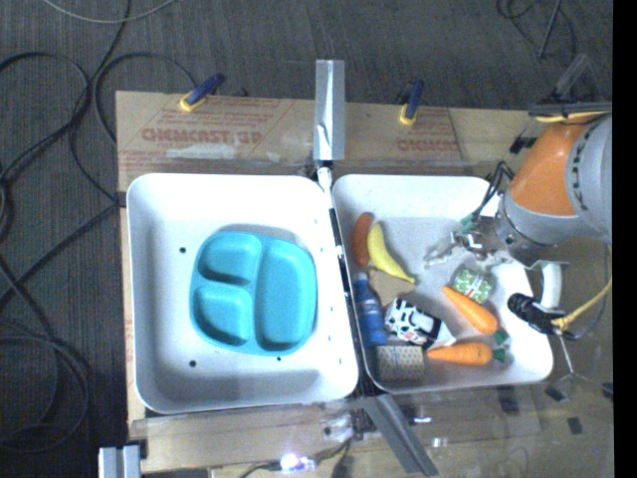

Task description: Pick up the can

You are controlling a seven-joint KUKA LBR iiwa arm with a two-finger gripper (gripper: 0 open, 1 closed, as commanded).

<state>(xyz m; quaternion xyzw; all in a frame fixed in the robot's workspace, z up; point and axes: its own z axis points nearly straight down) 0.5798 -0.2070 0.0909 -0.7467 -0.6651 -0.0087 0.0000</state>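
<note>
Dark grey carpet floor [149,58] strewn with black cables [40,167]. Wooden bench board [249,132] with red printed lettering, held by two blue-yellow clamps [202,91]. Metal bar [328,108] upright at centre.

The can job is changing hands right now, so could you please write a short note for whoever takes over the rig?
Claw: above the right bin, near its middle; whether it is open or shut cannot be told, and nothing is seen held in it.
Can: what looks like the can, small and green-and-white, lies in the right bin just below the claw, next to a carrot.
Also there: a banana, a blue bottle, a second carrot. A blue tray sits in the left bin.
Done: nothing lifted yet.
Left: grasp the can and lift it.
</note>
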